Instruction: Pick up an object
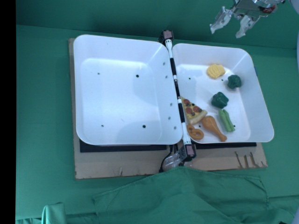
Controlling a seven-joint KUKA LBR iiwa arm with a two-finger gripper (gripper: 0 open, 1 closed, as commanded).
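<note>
**Desk:** What does the frame show, biggest thing first?

**Arm:** Two shallow bins sit side by side on a green bench. The left bin [121, 90] carries no toys. The right bin [254, 111] holds all of my candidates. My pincer [232, 26] hangs above the right bin's far rim, fingers spread wide, nothing between them.

**Desk:** And the candidates, in order of size?

**Arm:** A pizza slice [192, 111] lies against the divider between the bins. A chicken drumstick [215, 128] lies just beside it, touching or nearly so. A green pod-like vegetable [226, 120] lies next to the drumstick. A dark green pepper [219, 100] sits above the pod. A yellow corn piece [215, 71] rests near the far wall, with a broccoli floret [234, 81] just beside it. A small pretzel [195, 133] is tucked in the near corner by the divider.

**Desk:** What could go wrong from here?

**Arm:** In my judgement, the cluster by the divider is the trap. Closing there could catch two toys at once or nudge one away. The pizza lies flat, so my fingers may slide over it. The pretzel sits so close to the wall that a finger could strike the rim. The corn and broccoli are nearest me, yet rounded, so either could squirt free.
</note>
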